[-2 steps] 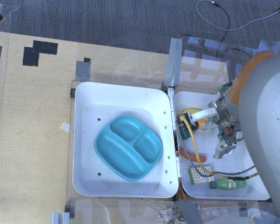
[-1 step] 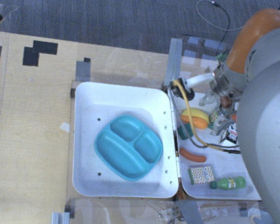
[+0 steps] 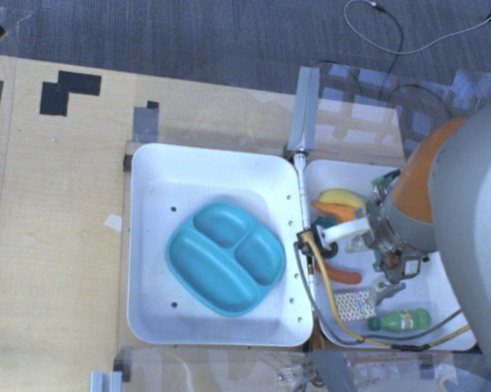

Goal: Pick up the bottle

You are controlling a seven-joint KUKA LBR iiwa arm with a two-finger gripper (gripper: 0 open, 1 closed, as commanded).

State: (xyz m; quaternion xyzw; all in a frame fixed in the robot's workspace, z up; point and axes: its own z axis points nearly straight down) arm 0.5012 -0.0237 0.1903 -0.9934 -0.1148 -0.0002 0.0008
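Note:
The bottle (image 3: 400, 320) is green with a lighter label and lies on its side near the front edge of the right bin (image 3: 441, 287). My gripper (image 3: 389, 285) hangs just above and slightly left of it, under the grey arm with the orange band. Nothing shows as held, and a small gap separates the gripper from the bottle.
The left bin (image 3: 150, 226) holds a blue divided plate (image 3: 226, 255). In the right bin lie a yellow banana (image 3: 340, 196), an orange piece (image 3: 335, 212), a reddish sausage (image 3: 346, 276) and a patterned white packet (image 3: 354, 305). Cables (image 3: 311, 268) run along the wall between the bins.

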